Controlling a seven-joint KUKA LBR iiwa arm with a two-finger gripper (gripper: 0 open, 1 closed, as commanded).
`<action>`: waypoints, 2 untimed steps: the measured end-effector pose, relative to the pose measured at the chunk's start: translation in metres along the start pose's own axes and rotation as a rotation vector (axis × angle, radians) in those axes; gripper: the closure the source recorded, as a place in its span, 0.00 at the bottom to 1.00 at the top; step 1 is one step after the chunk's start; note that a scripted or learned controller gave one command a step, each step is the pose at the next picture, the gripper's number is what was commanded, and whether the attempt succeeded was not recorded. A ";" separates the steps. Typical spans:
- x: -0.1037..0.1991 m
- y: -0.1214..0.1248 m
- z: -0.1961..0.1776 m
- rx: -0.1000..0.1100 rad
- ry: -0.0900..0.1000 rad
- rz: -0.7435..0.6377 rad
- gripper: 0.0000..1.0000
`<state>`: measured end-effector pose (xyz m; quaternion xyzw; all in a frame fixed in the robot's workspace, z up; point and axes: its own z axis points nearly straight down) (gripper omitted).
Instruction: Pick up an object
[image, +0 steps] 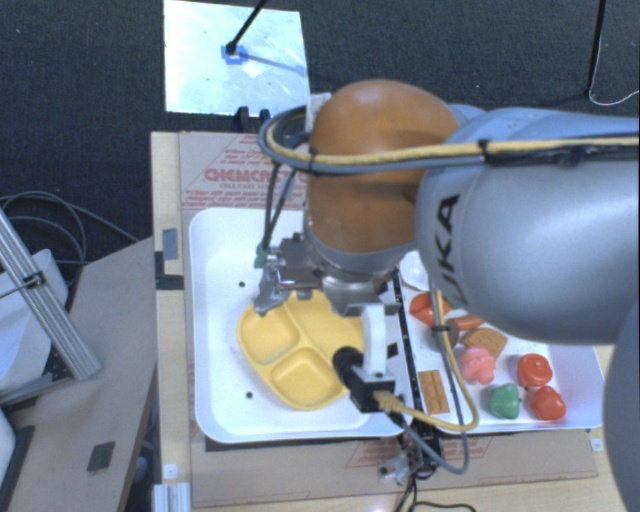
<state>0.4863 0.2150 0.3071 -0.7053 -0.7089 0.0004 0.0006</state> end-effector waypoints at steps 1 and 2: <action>-0.115 0.006 0.027 0.000 -0.004 0.016 0.00; -0.052 0.000 -0.087 -0.015 0.006 -0.005 0.00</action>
